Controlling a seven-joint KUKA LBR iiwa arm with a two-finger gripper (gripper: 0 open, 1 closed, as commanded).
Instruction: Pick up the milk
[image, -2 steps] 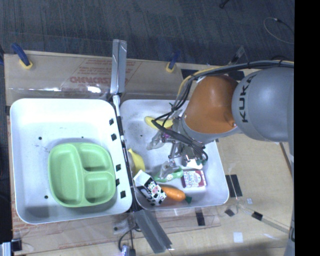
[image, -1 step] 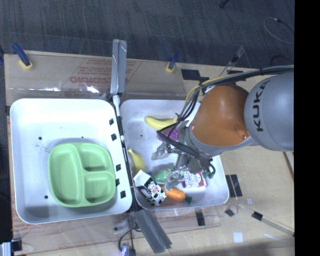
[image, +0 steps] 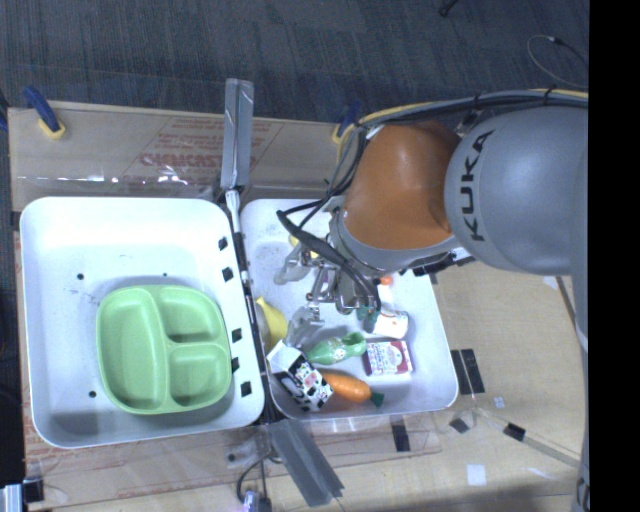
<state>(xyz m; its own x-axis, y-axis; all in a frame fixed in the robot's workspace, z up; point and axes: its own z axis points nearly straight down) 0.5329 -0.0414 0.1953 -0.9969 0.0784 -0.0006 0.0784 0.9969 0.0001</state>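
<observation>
The milk (image: 306, 383) is a small white carton with black cow patches. It lies tilted in the front left corner of the right bin (image: 438, 372), touching an orange carrot (image: 349, 387). My gripper (image: 327, 288) hangs over the middle of that bin, under the orange wrist band, behind the milk and apart from it. Nothing shows in its grasp. A green bottle (image: 336, 349) lies between the gripper and the milk.
A yellow banana (image: 270, 318) rests against the right bin's left wall. A pink-and-white carton (image: 388, 357) and a white packet (image: 394, 323) lie to the right of the bottle. The left bin (image: 60, 240) holds a green divided plate (image: 165, 348).
</observation>
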